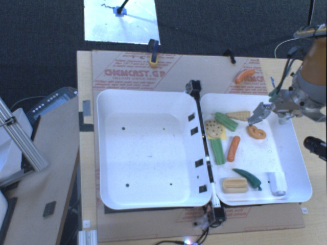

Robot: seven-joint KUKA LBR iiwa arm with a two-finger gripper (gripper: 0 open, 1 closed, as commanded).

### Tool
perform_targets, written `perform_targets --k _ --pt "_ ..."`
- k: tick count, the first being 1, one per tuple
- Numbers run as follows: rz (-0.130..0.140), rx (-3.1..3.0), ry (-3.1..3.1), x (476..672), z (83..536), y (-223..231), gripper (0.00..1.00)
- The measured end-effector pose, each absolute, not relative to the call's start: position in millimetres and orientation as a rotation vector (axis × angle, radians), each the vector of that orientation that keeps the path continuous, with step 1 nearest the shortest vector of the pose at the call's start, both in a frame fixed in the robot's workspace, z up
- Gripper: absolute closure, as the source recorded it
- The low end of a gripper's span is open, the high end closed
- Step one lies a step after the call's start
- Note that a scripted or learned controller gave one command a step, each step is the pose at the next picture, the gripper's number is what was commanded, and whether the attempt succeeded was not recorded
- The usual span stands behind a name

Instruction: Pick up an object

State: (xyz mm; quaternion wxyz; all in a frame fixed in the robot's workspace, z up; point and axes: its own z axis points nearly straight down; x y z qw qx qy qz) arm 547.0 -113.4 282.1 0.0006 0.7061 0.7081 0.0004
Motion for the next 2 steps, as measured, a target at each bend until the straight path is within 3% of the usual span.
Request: perform_targets --k 1,2 --pt "-0.001 2.213 2.237 557.2 198 -27 0.0" --pt "0.004 2.216 2.223 558.3 213 -32 1.0"
